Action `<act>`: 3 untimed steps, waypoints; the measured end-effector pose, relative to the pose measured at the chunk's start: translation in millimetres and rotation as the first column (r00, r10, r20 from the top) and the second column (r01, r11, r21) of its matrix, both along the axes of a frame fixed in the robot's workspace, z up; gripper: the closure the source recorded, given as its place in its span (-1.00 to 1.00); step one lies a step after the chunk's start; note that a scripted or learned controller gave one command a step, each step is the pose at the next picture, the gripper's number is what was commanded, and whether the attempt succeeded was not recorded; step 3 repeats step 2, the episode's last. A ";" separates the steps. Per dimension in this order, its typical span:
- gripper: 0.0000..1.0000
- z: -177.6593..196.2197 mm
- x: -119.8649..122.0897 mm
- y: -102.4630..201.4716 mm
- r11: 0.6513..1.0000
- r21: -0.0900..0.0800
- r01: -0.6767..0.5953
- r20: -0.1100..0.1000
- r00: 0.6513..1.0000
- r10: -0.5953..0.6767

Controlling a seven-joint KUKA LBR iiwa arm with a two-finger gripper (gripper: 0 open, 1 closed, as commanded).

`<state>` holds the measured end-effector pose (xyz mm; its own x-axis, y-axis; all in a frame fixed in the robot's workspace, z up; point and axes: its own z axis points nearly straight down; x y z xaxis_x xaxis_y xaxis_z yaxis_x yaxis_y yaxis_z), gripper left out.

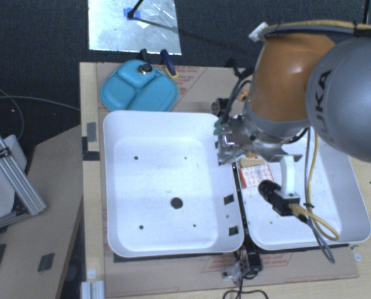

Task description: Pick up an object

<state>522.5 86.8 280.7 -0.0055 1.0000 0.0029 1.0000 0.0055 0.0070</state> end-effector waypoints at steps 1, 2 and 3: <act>1.00 184.3 -27.0 4.9 1.000 0.003 -0.001 0.015 1.000 0.001; 1.00 168.3 -35.8 -3.2 1.000 -0.003 0.005 -0.004 1.000 -0.005; 1.00 168.3 -35.8 -3.2 1.000 -0.003 0.005 -0.004 1.000 -0.005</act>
